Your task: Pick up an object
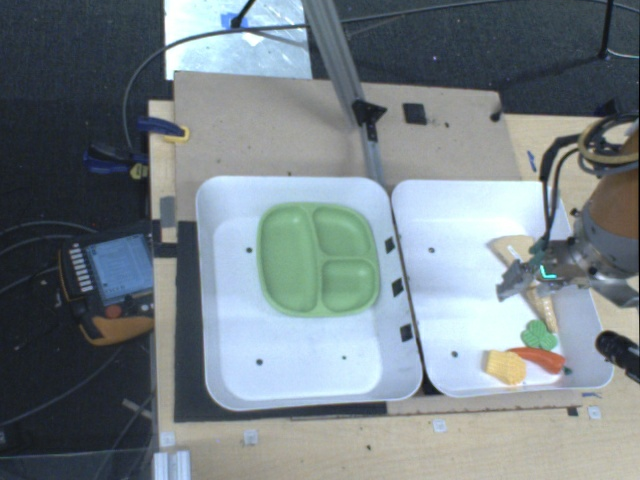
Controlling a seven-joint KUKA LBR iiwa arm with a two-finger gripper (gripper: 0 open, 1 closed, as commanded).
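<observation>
My gripper [518,282] hangs low over the right bin [450,218], near its right side. Just up and left of it lies a tan wedge-shaped piece [507,249], close to or touching the gripper. Below the gripper sit a pale stick [549,313], a small green item [538,335], an orange-red carrot-like piece [541,358] and a yellow ridged item [506,367], clustered in the bin's front right corner. I see nothing lifted off the bin floor.
A green divided plate [318,259] lies in the left bin [230,368]. The wall between the two bins runs down the middle. The arm's body and cables [600,218] cover the right bin's far right edge.
</observation>
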